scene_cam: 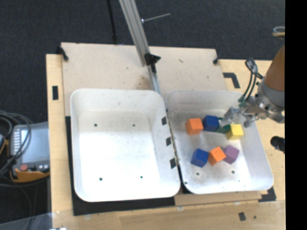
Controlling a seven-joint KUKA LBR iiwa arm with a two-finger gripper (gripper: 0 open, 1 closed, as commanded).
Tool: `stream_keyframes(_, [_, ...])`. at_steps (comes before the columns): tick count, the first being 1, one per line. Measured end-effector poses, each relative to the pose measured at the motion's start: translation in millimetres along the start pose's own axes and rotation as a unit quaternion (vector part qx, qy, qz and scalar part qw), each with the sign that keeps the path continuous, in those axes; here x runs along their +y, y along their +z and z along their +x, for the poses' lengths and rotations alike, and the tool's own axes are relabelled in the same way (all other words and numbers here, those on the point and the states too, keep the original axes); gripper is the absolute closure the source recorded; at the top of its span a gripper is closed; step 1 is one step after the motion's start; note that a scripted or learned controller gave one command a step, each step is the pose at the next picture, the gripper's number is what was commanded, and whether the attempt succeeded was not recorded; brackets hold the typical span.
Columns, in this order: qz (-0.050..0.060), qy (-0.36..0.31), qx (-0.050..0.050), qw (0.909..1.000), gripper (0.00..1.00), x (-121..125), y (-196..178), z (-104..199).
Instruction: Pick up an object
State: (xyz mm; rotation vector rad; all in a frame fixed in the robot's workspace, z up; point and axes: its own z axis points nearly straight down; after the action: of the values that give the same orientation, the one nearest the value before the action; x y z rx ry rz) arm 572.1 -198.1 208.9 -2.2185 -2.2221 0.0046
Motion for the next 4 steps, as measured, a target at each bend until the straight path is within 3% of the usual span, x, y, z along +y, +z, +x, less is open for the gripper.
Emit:
stream_keyframes(1, [0.0,0.001,0.0,1.0,0.0,6.2,55.0,-8.6])
stream_keyframes(2, [-0.012,0.002,-0.005,0.9999,0.0,12.0,79.7,-12.2])
stream_keyframes(3, [-0.015,0.003,-0.006,0.9999,1.0,13.3,69.4,-13.6])
stream_keyframes(4, [-0.005,-0.001,-0.001,1.0,1.0,11.0,22.0,-8.5])
